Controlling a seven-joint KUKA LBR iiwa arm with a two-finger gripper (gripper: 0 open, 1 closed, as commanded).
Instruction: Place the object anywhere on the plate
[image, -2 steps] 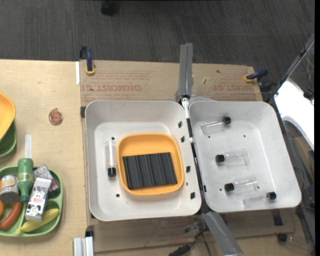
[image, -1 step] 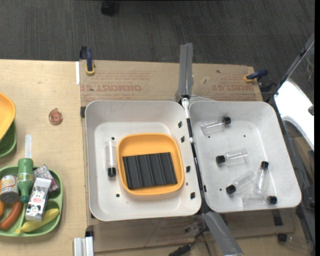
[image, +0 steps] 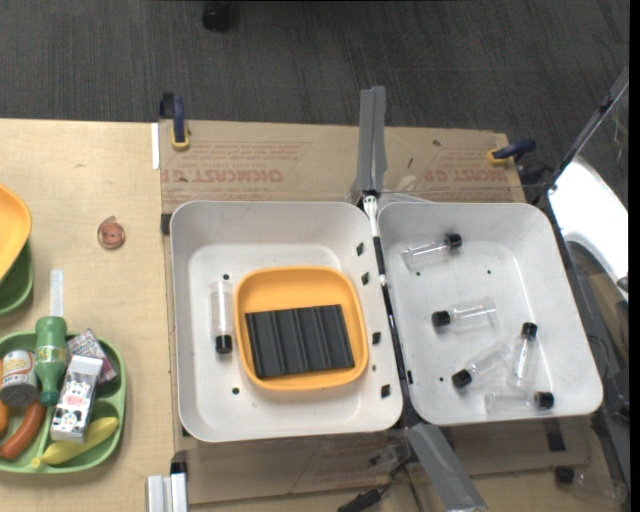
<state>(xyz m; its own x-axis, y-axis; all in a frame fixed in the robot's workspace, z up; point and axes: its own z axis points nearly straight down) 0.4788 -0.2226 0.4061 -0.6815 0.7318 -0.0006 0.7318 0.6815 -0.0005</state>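
Green tray (image: 105, 445) of toy food sits nearest, left of the bins, not relevant. Orange plate (image: 300, 277) is in the left bin (image: 200, 400) and already carries a dark ribbed block (image: 298, 340). One clear vial (image: 221, 315) lies just beside the plate's left rim, off it. Five more vials are scattered in the right bin (image: 500, 250). Likely step is picking a vial: grasp across the tube mid-body and release low so it doesn't roll off. Gripper width: cannot tell. Clear tubes blur into the white floor; mainly the black caps read.
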